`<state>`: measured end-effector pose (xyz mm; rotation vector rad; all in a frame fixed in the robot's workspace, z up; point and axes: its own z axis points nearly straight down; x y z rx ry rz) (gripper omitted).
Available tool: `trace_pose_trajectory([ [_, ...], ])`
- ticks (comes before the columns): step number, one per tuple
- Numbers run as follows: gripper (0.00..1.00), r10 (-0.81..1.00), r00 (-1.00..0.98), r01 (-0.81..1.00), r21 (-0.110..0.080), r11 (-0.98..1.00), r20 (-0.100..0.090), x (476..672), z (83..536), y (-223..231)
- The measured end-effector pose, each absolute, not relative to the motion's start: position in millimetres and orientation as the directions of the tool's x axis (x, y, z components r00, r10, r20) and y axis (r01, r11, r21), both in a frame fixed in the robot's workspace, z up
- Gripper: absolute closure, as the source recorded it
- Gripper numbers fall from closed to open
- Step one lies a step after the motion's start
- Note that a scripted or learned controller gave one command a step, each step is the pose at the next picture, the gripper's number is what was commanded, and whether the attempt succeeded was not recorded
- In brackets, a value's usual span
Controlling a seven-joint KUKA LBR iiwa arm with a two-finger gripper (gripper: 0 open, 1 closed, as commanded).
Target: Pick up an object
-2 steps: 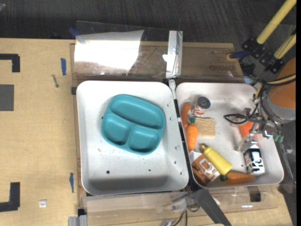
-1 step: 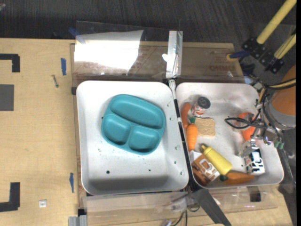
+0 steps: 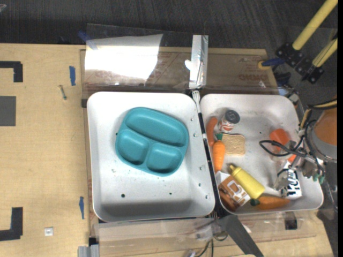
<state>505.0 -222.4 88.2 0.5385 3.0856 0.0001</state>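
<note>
The candidate things are seen gathered in the right bin [image 3: 278, 103]. Along its left wall an orange carrot [image 3: 218, 154] lies lengthwise, with a second reddish-orange piece [image 3: 212, 125] just above it. A small can [image 3: 230, 120] with a grey top stands near these, and a tan slice of bread [image 3: 234, 144] lies just below the can, touching the carrot's side. A yellow bottle [image 3: 247, 181] is laid at a slant across a brown packet [image 3: 235, 190]; another carrot [image 3: 272, 201] rests along the lower wall, just right of the bottle's end. An orange round piece [image 3: 280, 138] lies toward the right, partly crossed by a black cable [image 3: 268, 143].

The jaws [image 3: 289, 180] are seen low at the right side of this bin, over a small black-and-white carton [image 3: 292, 185]. Whether the jaws are open or closed, or have hold of the carton, cannot be told; cables and wrist hardware crowd that spot. Letters are printed on the carton but cannot be read with certainty.

The left bin [image 3: 102, 186] carries a teal divided plate [image 3: 153, 140], well apart from the jaws. Both bins sit on a tan worktop [image 3: 37, 159]. Yellow bars [image 3: 316, 20] are noted at the upper right.
</note>
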Motion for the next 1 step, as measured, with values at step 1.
trace_pose_trajectory([
  [1,0.0,0.235,-0.972,0.235,0.0,0.972,-0.008,482.6,88.8,-223.0],
])
